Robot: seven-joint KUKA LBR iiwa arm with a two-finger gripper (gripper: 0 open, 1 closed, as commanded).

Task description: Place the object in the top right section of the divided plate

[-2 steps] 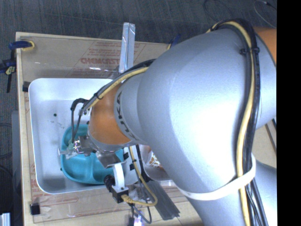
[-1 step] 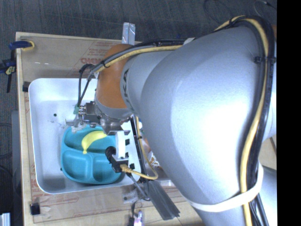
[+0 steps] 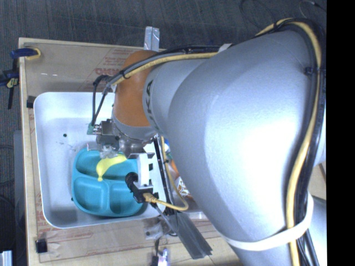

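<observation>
Yellow banana (image 3: 109, 164): light, smooth, curved; likely a stiff toy. Lying over upper part of blue divided plate (image 3: 94, 190). Best taken mid-length. Gripper (image 3: 113, 144) just above; opening and hold indiscernible.

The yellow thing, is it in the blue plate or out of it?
In. The yellow thing lies over the blue plate's upper section, under the arm.
</observation>
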